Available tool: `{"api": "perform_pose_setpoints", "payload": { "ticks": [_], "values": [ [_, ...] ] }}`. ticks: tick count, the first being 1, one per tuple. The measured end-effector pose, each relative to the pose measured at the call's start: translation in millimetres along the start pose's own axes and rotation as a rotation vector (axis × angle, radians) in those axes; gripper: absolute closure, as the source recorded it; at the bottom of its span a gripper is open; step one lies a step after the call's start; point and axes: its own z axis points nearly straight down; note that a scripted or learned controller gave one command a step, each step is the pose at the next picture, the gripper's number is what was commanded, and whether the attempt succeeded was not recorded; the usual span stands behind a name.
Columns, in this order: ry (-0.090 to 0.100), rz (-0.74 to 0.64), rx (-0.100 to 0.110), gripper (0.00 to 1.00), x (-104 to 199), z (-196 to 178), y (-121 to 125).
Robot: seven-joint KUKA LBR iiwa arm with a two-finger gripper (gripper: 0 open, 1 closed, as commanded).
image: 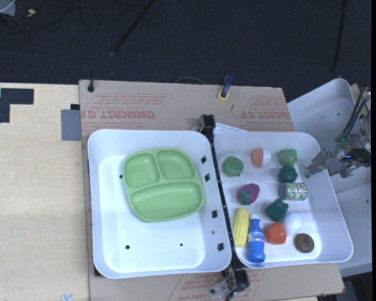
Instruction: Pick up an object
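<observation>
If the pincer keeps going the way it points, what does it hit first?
Probably the small can: the pincer, at the right bin's rim, points left and downward toward it, though its height is unclear.

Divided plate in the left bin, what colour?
Light green. The plate shows best in the camera view, lying in the left bin.

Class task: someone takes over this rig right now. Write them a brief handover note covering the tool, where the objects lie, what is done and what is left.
Tool: at the right bin's right rim, above the bin; nothing visible between its fingers.
Right bin: corn cob, blue bottle, small can lying on its side, chocolate doughnut, orange-red fruit, purple piece, several green toy foods.
Left bin: green divided plate.
Done: no object picked up.
Left: choose an object, descend, grasp, lift. The can is nearest the tool.
</observation>
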Motion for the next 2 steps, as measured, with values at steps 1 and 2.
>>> {"api": "perform_pose_setpoints", "payload": {
  "ticks": [1,2],
  "values": [
    [-0.003,-0.002,-0.011,0.00,-0.3,-5.7,1.9],
    [-0.001,-0.003,-0.006,0.00,-1.7,38.2,2.3]
  ]
}}
